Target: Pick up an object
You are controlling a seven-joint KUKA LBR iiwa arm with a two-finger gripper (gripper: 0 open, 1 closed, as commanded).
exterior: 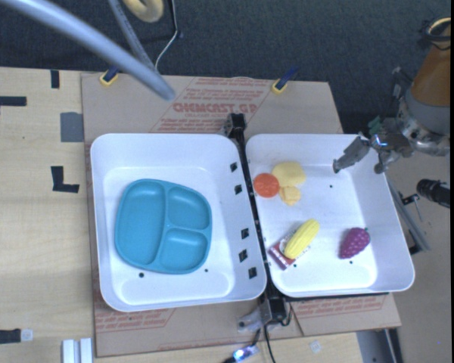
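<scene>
In the right bin (378, 274) lay an orange ball (266, 185), a yellow toy (290, 175), a corn cob (302, 237) and purple grapes (354, 242).

**Materials and surface finish**

I read both white bins (106, 203) as smooth, slightly glossy plastic. The blue divided plate (164, 225) looks like matt plastic. The corn cob (301, 237) and purple grapes (354, 242) look like moulded plastic. The board under the bins (212, 104) is matt printed cardboard.
</scene>
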